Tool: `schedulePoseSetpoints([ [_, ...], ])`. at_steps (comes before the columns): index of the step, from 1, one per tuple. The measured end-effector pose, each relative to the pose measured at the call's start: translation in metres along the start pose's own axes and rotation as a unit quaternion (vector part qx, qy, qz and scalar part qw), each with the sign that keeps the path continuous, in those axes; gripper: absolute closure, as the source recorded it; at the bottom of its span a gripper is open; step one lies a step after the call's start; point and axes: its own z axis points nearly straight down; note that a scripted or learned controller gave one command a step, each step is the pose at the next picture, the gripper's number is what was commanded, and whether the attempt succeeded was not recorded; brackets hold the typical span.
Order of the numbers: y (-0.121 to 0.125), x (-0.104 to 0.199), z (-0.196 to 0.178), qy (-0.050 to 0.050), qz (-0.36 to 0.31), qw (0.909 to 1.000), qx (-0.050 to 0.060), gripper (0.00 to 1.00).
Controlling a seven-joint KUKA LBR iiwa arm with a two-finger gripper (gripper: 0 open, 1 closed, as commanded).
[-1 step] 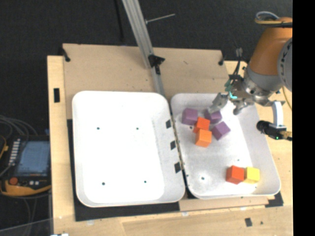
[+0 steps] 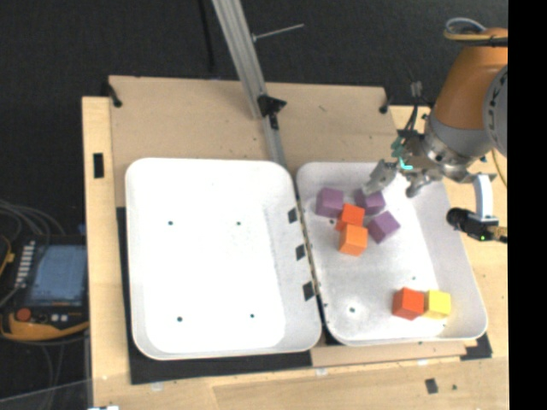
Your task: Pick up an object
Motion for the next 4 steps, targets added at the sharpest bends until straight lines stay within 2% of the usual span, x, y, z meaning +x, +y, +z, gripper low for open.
schedulePoseSetpoints([
  [1,-0.009,0.001,0.046,0.0,0.002,1.0,0.002,0.0],
  [2,-0.003,0.0,0.073,-0.001,0.001,1.0,-0.009,0.0],
  [3,-0.001,-0.001,0.062,-0.001,0.002,0.9999,-0.012,1.0],
  [4,-0.006,-0.005,-0.001,0.0,0.001,1.0,-0.004,1.0],
])
